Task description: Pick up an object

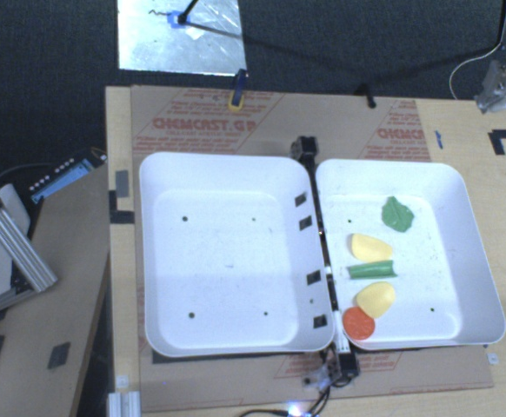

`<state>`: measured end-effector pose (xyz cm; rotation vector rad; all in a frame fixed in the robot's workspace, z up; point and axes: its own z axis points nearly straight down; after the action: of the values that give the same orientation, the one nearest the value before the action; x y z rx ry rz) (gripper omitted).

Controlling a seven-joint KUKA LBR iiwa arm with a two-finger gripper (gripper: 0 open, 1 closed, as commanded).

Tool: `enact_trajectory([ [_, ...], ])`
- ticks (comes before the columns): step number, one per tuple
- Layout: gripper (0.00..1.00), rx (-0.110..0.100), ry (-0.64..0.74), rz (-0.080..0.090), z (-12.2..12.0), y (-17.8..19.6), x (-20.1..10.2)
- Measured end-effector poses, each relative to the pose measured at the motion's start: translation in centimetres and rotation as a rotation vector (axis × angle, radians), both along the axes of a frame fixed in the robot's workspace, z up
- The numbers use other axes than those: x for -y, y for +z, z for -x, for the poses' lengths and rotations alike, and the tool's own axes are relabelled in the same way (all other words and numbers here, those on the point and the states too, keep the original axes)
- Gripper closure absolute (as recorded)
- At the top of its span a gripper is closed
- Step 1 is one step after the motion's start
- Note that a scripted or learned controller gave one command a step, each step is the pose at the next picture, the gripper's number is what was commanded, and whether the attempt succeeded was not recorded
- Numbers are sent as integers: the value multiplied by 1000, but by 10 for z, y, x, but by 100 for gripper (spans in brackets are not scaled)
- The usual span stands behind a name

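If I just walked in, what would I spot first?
Probably the bright toy foods clustered along the left side of the right white bin: a leafy green piece, two yellow pieces, a green bean-like stick and a red-orange round piece. The left white bin lies beside it.

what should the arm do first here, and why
Probably swing in from the right to hover above the right bin, since all five pieces lie there. The green leafy piece looks like the easiest first target: it sits apart from the rest, while the two yellow pieces, the green pod and the red round piece crowd close together near the divider.
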<state>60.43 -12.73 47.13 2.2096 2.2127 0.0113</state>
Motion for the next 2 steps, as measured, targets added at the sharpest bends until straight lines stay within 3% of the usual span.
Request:
enact_trajectory([
  [1, 100, -10, -4, -1, -13, -12, 83],
  [2, 100, -24, -3, -8, 54, -95, 68],
])
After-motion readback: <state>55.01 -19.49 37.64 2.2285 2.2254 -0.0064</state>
